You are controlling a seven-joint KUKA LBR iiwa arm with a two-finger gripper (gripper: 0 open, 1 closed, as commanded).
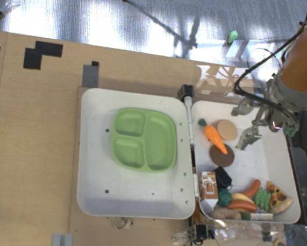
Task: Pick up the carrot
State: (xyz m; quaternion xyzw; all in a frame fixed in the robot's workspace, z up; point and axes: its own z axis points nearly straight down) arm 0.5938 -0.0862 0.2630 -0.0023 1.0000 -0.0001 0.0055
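Hovering over the right bin [294, 176], the gripper [249, 135] sits right of the carrot [216, 137]; can't tell its state. Carrot lies near the bin's upper left, between a tan disc [228, 129] and brown disc [221, 155], touching both.

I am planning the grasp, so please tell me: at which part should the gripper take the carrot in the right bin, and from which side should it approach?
Probably the orange middle of the carrot, coming from above with the fingers across its width. It lies flat and slanted, green top toward the upper left, tip resting against the brown disc. The tan disc sits close on its right, so space there is tight. The gripper hangs to the right.
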